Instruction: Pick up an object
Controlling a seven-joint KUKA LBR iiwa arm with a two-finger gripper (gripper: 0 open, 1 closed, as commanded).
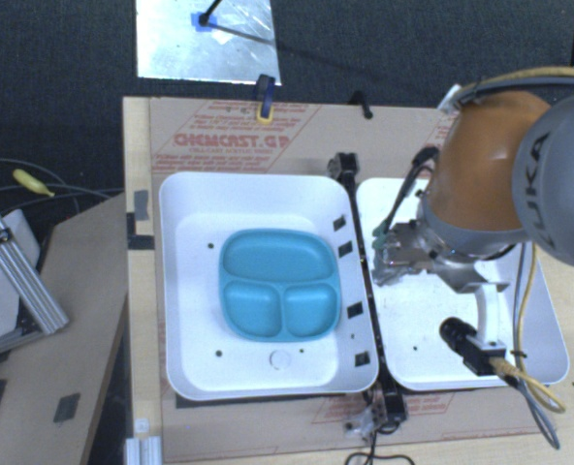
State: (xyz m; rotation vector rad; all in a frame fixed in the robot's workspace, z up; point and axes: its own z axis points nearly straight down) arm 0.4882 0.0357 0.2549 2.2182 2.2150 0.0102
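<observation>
The claw (396, 260) hovers low over the right bin (534, 361), its opening impossible to tell, at three o'clock from the blue divided tray (277, 284) lying flat in the left bin (185, 260), whose shallow rim could easily slip free.

Bright, even light; mild softness

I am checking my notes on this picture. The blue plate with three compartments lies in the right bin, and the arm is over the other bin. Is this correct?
Not quite. The camera view shows the blue plate with three compartments lying in the left bin, not the right one. The arm is over the other bin, the right bin.
</observation>
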